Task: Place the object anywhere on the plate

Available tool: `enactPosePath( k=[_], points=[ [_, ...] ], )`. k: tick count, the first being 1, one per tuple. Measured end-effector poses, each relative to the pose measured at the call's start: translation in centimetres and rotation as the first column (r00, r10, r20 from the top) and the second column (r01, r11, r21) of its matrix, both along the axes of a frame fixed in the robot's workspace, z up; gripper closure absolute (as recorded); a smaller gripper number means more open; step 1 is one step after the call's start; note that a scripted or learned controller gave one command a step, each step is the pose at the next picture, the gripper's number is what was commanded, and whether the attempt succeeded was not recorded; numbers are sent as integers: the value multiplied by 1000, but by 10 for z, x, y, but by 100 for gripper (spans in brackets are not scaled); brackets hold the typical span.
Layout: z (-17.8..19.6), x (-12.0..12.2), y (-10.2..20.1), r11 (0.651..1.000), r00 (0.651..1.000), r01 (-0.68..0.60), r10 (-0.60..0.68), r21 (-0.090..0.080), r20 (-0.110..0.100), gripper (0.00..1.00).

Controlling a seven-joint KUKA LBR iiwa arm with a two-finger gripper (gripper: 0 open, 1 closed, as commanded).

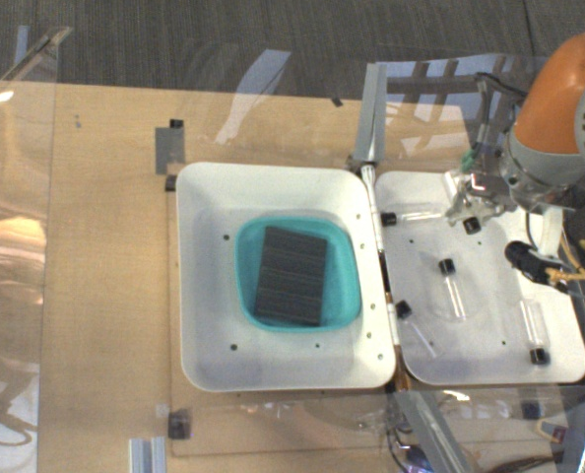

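Block (pixel 292 276) on plate (pixel 345 264), left bin (pixel 204 264)

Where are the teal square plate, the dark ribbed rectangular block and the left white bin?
Teal square plate (pixel 344 264): camera view, bare right rim.
Dark ribbed rectangular block (pixel 292 276): camera view, middle of its top face.
Left white bin (pixel 206 294): camera view, bare floor left of the plate.

My bench (pixel 86 264) is pale wood under a clear, glaring sheet. Two shallow white bins sit directly on it, touching: the left bin (pixel 204 294) near centre, the right bin (pixel 489 353) at three o'clock of it.
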State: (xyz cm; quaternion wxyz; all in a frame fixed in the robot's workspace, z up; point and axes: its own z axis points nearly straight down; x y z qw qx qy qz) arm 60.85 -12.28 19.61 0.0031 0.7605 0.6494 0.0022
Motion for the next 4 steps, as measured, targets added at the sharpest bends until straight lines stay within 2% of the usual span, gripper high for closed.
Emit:
enactPosePath(
  k=[1,2,3,4],
  points=[
    [-11,-42,61,998,998,-62,62,2,-4,100],
    [0,-17,111,989,989,-147,147,1,0,100],
    [-12,-72,168,927,927,-376,376,2,-4,100],
    [-12,-72,168,927,927,-375,375,2,-4,0]
  ],
)
